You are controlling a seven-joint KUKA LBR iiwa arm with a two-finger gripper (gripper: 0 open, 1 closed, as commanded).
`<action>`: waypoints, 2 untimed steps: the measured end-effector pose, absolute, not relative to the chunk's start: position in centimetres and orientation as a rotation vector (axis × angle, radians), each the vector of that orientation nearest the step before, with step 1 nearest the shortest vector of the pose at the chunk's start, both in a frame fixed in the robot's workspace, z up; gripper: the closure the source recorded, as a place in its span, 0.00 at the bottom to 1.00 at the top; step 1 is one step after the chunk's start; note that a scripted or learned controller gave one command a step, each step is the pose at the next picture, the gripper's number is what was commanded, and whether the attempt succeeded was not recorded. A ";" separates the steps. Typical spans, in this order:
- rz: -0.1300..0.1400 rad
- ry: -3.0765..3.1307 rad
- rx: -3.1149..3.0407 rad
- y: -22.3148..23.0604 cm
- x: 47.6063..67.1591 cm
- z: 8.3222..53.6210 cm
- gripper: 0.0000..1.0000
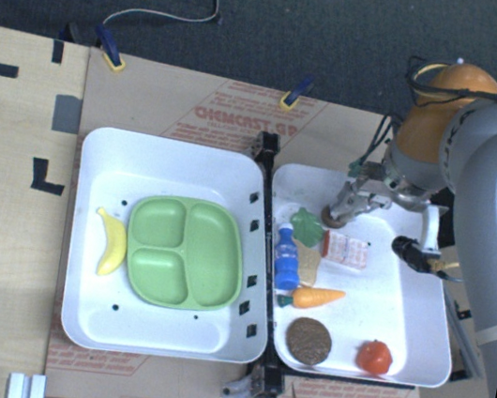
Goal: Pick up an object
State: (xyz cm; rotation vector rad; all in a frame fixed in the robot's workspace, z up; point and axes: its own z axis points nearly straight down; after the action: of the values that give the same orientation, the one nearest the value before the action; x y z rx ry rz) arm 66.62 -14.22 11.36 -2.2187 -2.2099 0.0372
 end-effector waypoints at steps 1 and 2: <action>0.037 -2.211 -2.219 -14.2 66.6 11.3 0.00; -0.001 -2.224 -2.221 -11.5 66.1 8.5 0.00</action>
State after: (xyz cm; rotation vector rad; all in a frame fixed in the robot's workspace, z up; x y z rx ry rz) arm 66.10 -11.48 8.54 -2.2206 -2.2242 -0.0008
